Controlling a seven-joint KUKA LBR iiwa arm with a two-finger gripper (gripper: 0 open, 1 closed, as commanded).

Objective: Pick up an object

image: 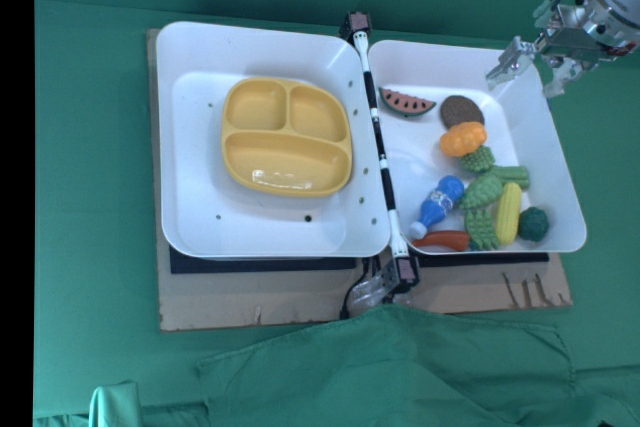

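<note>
Hand [530, 68], fingers spread and grasping nothing, hovers over the shallow white right bin's [556, 167] far-right rim. Nine toy foods [483, 185] crowd its near-right corner, leaving its left floor bare.

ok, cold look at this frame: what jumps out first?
The yellow divided plate alone in the left bin. Next, the bright toy food crowding the right bin's near corner: an orange piece, corn and a blue-and-white bottle. The gripper hangs open above that bin's far right corner, holding nothing.
</note>
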